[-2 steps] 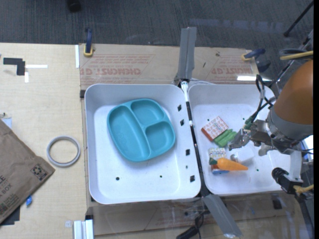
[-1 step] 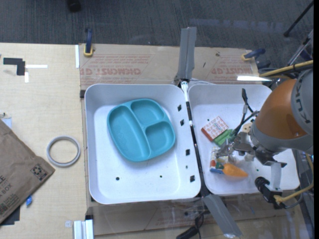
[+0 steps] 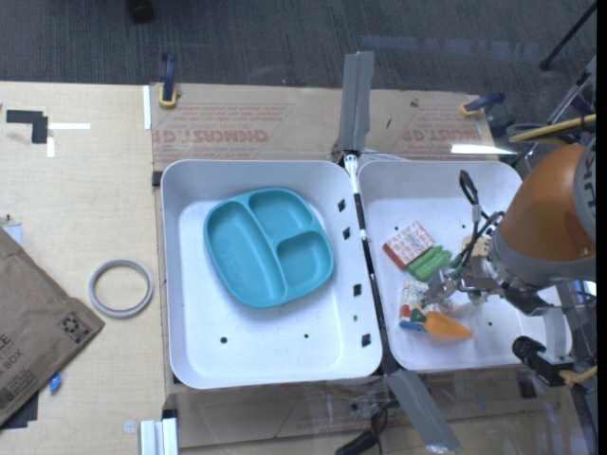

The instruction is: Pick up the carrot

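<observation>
Orange carrot (image 3: 448,326) lies near the front edge of the right bin (image 3: 493,354), just below the hand (image 3: 444,288), which hangs low over it beside a green item (image 3: 428,262). Whether the hand is released or clenched cannot be told. Judged step: approach, carrot not yet lifted. The next move calls for centring over the carrot. A blue plate (image 3: 270,246) sits in the left bin (image 3: 190,349); a tape ring (image 3: 120,286) lies on the tabletop (image 3: 76,216).

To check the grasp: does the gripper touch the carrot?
Cannot tell. In the camera view the gripper sits just above the carrot; no clear gap or contact shows.
</observation>
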